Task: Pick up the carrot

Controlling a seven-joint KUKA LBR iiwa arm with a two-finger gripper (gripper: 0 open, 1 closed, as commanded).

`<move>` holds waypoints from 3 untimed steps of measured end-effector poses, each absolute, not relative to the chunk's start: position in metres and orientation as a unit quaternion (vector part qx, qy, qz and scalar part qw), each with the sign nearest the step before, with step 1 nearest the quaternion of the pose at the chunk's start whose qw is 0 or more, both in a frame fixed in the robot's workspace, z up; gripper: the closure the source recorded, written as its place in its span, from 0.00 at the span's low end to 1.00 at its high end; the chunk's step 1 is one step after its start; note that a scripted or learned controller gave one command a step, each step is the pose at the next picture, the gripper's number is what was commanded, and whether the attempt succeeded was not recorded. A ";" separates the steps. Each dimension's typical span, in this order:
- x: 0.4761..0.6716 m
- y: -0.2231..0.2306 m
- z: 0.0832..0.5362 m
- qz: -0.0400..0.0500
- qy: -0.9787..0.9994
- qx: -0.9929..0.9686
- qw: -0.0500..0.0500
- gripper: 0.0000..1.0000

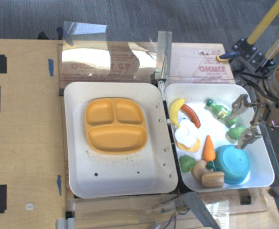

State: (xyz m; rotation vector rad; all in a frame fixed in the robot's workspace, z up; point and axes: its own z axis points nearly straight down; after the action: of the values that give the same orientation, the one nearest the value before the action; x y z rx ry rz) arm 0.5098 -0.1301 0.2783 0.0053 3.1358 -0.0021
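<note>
red print (210,69) on clear panel, unreadable

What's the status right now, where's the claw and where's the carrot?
Gripper open, at right bin's right side, holding nothing. Carrot lying in bin, untouched. Blue cup hard against carrot; green toy between fingers and carrot.

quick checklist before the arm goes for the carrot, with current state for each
1. Carrot in plain sight in the right bin: ok.
2. End effector open and holding nothing: ok.
3. End effector lined up over the carrot: not ok, it sits off to its right.
4. Room around the carrot: not ok, blue cup and fried egg crowd it.
5. Green item touching the end effector: cannot tell.
</note>
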 end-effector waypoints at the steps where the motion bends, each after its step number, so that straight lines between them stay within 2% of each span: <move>1: 0.524 -0.114 0.107 -0.001 1.000 -0.013 0.006 0.00; 2: 0.508 -0.102 0.100 -0.005 0.999 0.037 0.023 0.00; 3: 0.507 -0.099 0.109 -0.004 0.999 0.036 0.020 1.00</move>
State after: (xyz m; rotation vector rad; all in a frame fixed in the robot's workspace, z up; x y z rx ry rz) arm 0.5072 -0.0992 0.1092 0.1120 3.0996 -0.0112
